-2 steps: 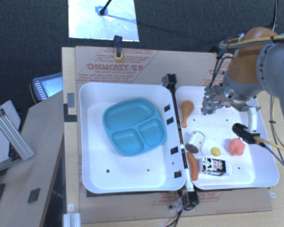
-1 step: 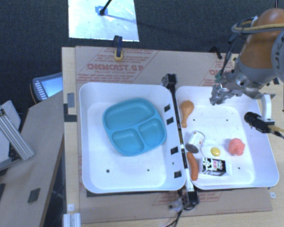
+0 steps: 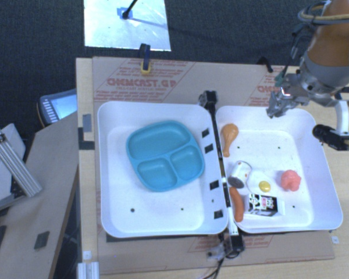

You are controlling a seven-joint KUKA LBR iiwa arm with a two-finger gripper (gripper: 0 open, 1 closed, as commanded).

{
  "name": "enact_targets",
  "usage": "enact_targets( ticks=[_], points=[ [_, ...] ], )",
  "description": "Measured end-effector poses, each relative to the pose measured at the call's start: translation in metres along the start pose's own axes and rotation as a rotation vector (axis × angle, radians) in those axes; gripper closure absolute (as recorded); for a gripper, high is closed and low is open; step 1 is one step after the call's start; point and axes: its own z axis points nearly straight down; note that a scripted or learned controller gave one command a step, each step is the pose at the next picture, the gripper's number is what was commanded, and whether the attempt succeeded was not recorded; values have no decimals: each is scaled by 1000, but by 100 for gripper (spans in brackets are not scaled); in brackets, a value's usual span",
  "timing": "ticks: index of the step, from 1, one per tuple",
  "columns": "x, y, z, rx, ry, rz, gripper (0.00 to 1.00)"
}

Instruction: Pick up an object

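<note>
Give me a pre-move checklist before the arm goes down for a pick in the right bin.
1. Gripper carries nothing: ok, nothing shows beneath it as it hangs over the right bin's far rim.
2. Finger opening: cannot tell, too small and blurred.
3. Targets in the right bin: ok; chicken drumstick, white cup, yellow piece, pink toy, orange carrot and black-and-white carton.
4. Free-standing target: ok, the pink toy lies apart from the rest.
5. Crowding: not ok for the carrot, which lies against the divider beside the carton.
6. Left bin: the blue divided plate lies clear of the targets, ok.
</note>
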Motion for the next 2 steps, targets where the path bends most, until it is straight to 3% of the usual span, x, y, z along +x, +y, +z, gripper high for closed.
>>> enact_targets(
  ticks=[2],
  points=[
    [101,-10,26,7,3,-4,100]
  ],
)
